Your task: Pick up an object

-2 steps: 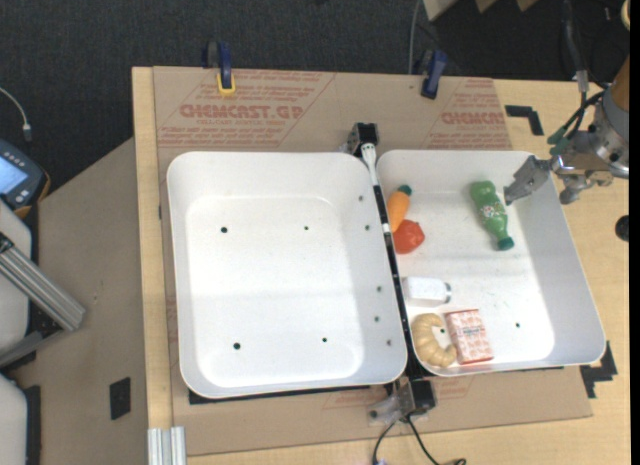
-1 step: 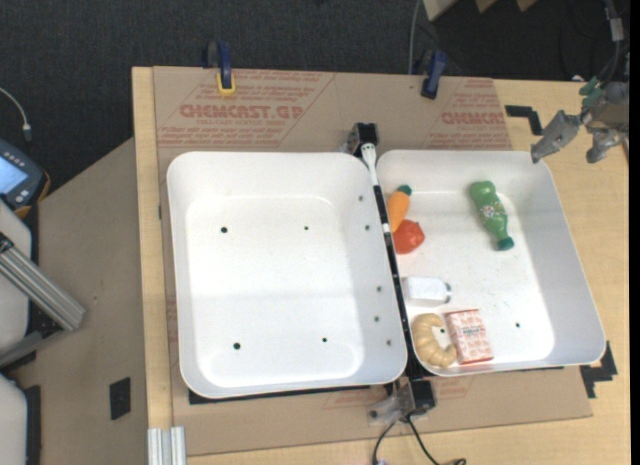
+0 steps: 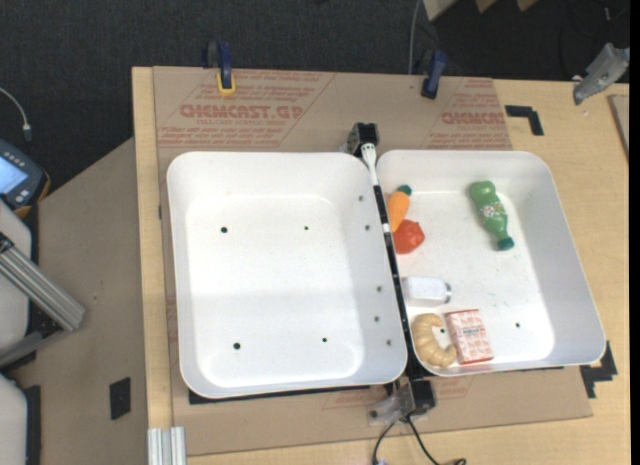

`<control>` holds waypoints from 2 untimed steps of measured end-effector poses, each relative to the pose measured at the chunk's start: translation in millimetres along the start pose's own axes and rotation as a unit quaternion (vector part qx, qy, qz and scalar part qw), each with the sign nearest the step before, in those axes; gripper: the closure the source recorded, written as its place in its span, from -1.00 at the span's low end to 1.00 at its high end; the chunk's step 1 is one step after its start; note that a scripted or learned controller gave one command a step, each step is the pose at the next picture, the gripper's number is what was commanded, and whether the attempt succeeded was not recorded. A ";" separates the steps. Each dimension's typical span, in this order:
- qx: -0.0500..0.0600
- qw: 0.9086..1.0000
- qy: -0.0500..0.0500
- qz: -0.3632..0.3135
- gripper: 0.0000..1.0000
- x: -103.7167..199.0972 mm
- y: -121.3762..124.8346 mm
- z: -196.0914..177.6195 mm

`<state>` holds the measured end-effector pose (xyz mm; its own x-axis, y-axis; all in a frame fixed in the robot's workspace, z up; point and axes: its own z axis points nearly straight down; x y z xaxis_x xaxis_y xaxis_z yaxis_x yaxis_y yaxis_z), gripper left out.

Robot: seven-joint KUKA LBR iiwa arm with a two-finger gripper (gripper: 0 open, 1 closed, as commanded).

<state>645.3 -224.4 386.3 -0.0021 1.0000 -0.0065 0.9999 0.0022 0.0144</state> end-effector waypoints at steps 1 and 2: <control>-0.002 1.000 -0.001 -0.001 -1.00 0.8 24.0 -118.3; 0.003 1.000 0.000 0.000 1.00 0.6 23.8 -121.1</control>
